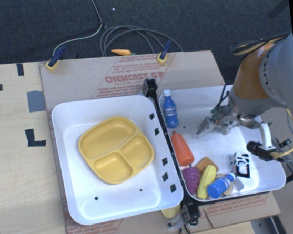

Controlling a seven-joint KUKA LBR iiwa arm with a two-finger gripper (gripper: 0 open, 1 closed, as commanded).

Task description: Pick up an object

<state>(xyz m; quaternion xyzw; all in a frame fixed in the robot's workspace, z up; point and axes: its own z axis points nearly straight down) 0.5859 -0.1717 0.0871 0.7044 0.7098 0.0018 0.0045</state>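
I have the two-finger gripper (211, 124) hanging over a bare patch of the right-hand shallow white bin (260, 182), fingers spread apart and nothing between them. So this is the approach step, nothing picked yet.

Candidates all sit in that right bin. The small blue plastic bottle with a white cap (170, 109) lies along the left wall near the top, and the orange carrot-shaped toy (182, 148) is just below it. At the bottom edge there is a cluster: a purple grape-bunch toy (190, 177), a yellow corn-shaped toy (206, 180) and a blue-and-white small bottle (220, 186), all touching or crowded together. The yellow three-compartment plastic plate (116, 149) sits in the left-hand white bin (68, 150), well apart from the gripper.

My call: the carrot toy is the nearest isolated target. The next move needs a shift left and down toward it, then a descent with the fingers straddling its narrow width before closing.
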